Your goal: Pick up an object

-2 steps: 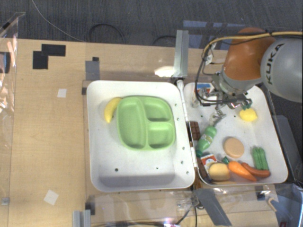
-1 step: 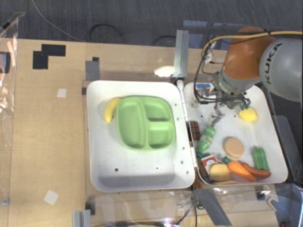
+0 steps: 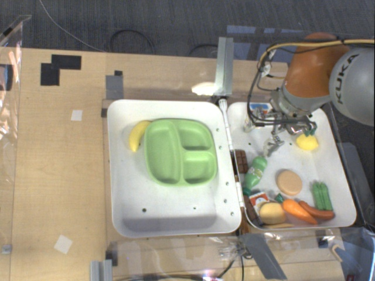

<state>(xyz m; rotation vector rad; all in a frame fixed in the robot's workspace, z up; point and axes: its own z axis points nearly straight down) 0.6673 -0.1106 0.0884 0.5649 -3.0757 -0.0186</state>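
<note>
Claw (image 3: pixel 288 134) low in right bin (image 3: pixel 343 174), beside lemon (image 3: pixel 307 142); finger state unclear

Readable: "KU" in dark capitals, the start of a brand name cut off by the frame edge, on the grey arm housing (image 3: pixel 357 81) at upper right, just beside the orange band (image 3: pixel 313 69). Printed colours on a small packet (image 3: pixel 256 201) in the right bin (image 3: pixel 345 186), too small and blurred to read. No other legible lettering, numbers or signs.
</note>
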